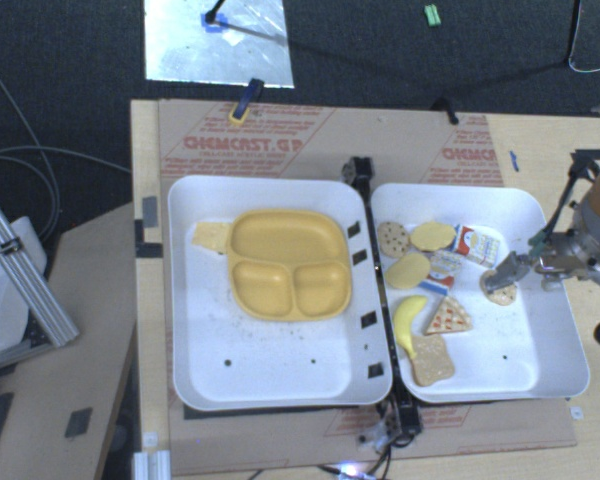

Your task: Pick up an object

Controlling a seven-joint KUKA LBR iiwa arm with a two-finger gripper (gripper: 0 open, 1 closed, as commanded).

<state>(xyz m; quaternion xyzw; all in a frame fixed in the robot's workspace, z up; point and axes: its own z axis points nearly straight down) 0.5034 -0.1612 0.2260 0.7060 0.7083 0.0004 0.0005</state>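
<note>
Right bin (555, 363): cluster of toy food in its left half. Left bin (195, 368): yellow three-compartment plastic tray (285, 265) in the middle, pale yellow flat square (211, 236) touching the tray's far-left corner.

Gripper (502, 276) sits low in the right bin, right of the cluster, tips directly over a small round brown cookie piece (500, 292). That cookie lies apart from the rest, so it reads as the likely target. Can't tell whether the fingers are spread or pinched; too small and dark, and nothing is visibly lifted between them.

Handling guess for the cookie: light, rigid plastic, thin and flat against the bin floor. Little height to grab, likely slick. Best take is across the disc edges with the tips right down on the floor; a shallow pinch probably skids off.

Easier alternatives, judged by shape: yellow curved banana (408, 323) at the near left of the cluster has more body to it. Tan toast slice (432, 360) and triangular pizza slice (447, 317) are also flat. White and red small carton (477, 244) on the far side is boxy, good parallel faces.

Arm pose: enters from the right edge, wrist angled down and left toward the bin floor, tool pointing left.
</note>
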